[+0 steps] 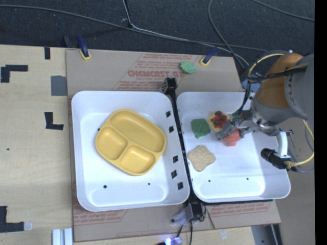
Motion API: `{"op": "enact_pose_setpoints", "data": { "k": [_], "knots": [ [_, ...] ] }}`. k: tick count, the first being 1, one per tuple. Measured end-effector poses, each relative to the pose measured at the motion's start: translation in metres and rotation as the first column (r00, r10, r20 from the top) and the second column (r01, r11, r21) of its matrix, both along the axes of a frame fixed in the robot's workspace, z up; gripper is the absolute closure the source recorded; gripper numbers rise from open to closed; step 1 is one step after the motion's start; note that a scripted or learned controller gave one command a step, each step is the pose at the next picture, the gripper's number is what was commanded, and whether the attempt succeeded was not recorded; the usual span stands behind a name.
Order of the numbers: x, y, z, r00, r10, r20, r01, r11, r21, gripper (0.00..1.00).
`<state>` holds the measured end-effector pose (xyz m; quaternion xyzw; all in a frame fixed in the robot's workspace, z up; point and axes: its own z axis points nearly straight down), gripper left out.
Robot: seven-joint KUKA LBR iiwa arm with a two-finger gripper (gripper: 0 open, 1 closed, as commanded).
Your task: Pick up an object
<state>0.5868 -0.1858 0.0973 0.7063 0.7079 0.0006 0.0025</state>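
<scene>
Red-orange toy (231,138), small, chunky, under tool (228,130).

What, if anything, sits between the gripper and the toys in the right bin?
Nothing visible blocks it. The gripper is already down in the right bin, right at the red toy, with the yellow-and-red toy beside it. The green toy and the tan toast-shaped piece lie apart, further left.

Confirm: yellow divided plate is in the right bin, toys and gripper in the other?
Not quite. The camera view shows the yellow divided plate in the left bin. The toys, such as the green piece and tan piece, lie with the gripper in the right bin.
</scene>
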Motion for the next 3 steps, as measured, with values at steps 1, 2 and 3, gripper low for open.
{"op": "enact_pose_setpoints", "data": {
  "k": [1, 2, 3],
  "knots": [
    [-0.001, -0.006, 0.045, 1.000, -0.002, -0.002, 0.002, 1.000, 0.002, 1.00],
    [-0.003, -0.015, 0.104, 1.000, -0.002, 0.000, 0.002, 1.000, 0.001, 1.00],
    [-0.008, -0.022, 0.162, 1.000, -0.002, 0.001, 0.002, 1.000, 0.000, 1.00]
  ]
}}
